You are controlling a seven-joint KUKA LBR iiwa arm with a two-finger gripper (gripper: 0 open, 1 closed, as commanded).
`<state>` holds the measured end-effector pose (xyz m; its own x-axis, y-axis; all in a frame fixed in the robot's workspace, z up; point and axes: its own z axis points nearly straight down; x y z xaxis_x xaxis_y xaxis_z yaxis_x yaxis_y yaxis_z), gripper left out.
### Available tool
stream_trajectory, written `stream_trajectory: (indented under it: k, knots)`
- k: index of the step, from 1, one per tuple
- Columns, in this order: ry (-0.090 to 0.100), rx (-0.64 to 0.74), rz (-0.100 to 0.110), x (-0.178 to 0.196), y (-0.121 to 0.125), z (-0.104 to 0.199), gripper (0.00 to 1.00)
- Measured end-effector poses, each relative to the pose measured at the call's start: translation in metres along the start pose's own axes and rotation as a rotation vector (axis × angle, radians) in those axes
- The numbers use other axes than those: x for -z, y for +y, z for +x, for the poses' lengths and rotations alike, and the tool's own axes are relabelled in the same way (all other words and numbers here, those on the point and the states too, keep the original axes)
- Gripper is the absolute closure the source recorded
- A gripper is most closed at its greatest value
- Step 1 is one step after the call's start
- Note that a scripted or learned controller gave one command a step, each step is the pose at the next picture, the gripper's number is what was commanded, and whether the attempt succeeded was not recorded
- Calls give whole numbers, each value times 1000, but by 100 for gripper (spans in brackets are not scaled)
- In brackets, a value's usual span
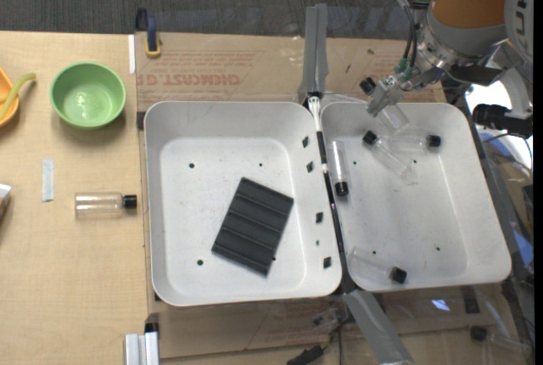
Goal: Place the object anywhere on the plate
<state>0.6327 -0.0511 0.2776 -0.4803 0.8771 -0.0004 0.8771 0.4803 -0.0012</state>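
Clear bottles [397, 153] with black caps lie scattered in the right bin [475, 261], one below the gripper [386, 100] at the bin's far edge, while a dark ridged plate [253, 226] rests in the left bin [174, 270].

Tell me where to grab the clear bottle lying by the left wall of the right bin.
Grip the clear bottle across the middle of its body, coming straight down. It lies flat, lengthwise along the right bin's left wall, black cap toward the camera, so set the jaws across its width.
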Motion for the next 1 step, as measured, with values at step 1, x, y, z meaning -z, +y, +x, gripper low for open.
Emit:
stream_trajectory:
  k: [1]
  knots:
    - [2,20,2,-87,-66,110,100]
